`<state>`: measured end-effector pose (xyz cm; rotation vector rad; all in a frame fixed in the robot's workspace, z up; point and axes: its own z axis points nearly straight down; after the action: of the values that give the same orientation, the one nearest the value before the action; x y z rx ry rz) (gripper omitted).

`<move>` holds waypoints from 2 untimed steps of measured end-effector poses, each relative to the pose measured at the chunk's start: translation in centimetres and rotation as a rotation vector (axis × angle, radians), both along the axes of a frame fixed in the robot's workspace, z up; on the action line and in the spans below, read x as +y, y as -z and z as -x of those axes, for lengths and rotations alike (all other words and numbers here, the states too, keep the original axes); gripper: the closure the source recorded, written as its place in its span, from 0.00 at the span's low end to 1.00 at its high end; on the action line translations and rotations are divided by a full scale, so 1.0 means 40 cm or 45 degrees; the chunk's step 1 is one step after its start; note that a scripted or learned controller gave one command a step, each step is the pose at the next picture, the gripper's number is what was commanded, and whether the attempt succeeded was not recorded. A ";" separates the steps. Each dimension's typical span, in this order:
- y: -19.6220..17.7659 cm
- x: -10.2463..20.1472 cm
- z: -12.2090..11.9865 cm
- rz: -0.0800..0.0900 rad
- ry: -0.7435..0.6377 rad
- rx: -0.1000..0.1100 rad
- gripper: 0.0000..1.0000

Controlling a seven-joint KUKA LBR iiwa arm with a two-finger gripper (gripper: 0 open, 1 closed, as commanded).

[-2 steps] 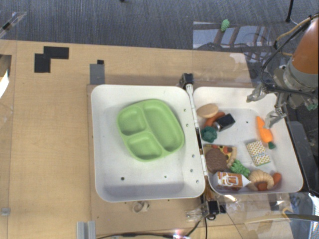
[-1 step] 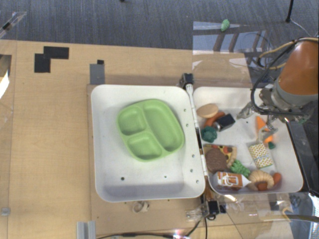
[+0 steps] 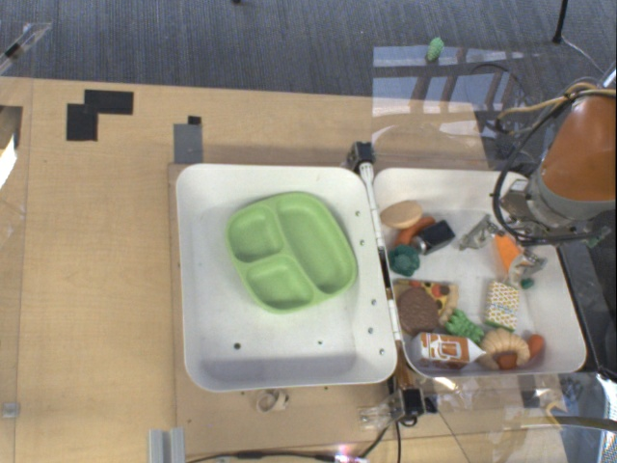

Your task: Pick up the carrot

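The carrot [image 3: 506, 250] is a small orange piece lying in the right bin [image 3: 564, 316], near its right side. My gripper [image 3: 502, 248] hangs straight over it from the grey and orange arm [image 3: 578, 162]. One silver finger [image 3: 476, 233] stands to the carrot's left and the other [image 3: 527, 262] to its lower right. The gripper is open, the gap between the fingers wider than the carrot. The carrot looks to rest on the bin floor; the wrist hides its top end.
The right bin also holds a bun [image 3: 402, 213], a black block [image 3: 440, 234], a green vegetable [image 3: 405, 257], a brown cookie [image 3: 417, 309], a patterned cracker box [image 3: 501, 304], a bottle [image 3: 445, 348] and a croissant [image 3: 506, 345]. A green divided plate [image 3: 289, 249] lies in the left bin [image 3: 207, 355].
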<state>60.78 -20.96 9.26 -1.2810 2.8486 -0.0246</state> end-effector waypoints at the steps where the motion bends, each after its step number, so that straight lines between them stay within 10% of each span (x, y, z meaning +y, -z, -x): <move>1: -0.036 0.002 -0.011 0.001 0.000 -0.017 1.00; 2: -0.034 0.005 -0.011 -0.002 -0.001 -0.016 0.00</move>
<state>61.21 -20.75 10.63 -1.2770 2.8374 -0.0303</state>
